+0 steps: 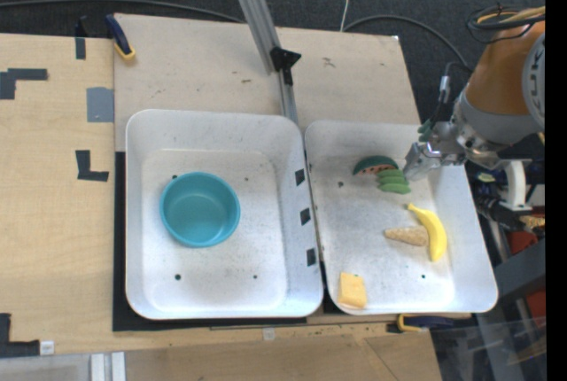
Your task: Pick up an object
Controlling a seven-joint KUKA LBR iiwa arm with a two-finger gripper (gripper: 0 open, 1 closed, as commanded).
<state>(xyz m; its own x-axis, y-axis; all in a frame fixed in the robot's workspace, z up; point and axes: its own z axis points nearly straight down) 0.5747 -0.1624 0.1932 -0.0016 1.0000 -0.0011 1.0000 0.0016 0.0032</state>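
Camera view, claw [416, 159] low in right bin [461, 282], grip state unclear, green toy [386, 174] just left, banana [431, 230] below, blue bowl [200, 209] far left.

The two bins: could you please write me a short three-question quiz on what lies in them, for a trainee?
1. True or false: the bowl sits in the same bin as the banana.
2. Which item lies nearest the gripper?
A. the cheese wedge
B. the green piece
C. the bowl
3. Fill in: the tan piece lies just to the ____ of the banana in the camera view.

Key:
1. False: the bowl is in the left bin, the banana in the right bin.
2. B.
3. left.
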